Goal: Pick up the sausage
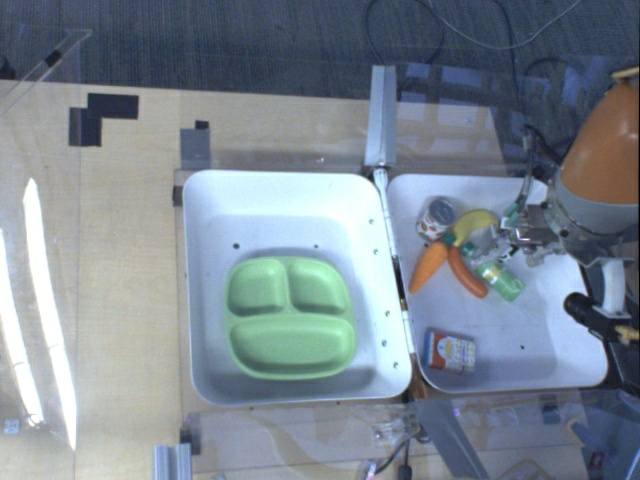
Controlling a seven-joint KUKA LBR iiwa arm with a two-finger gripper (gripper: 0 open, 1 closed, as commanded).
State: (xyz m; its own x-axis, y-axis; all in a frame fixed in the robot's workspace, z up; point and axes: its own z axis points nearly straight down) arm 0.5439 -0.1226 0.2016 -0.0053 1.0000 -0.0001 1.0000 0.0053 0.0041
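Observation:
The sausage (467, 274) is a short red-orange link lying at a slant in the right bin (560, 353). It rests between an orange carrot (428, 265) on its left and a green bottle (499, 278) on its right. My gripper (515, 236) hangs over the upper middle of that bin, just above and to the right of the sausage, close over the green bottle. The arm's orange band and grey wrist cover the bin's upper right corner.
A small round can (437, 215) and a yellow fruit (474, 224) crowd the sausage from above. A small printed box (449, 350) lies near the right bin's front. The left bin (210, 268) holds a green divided plate (291, 316).

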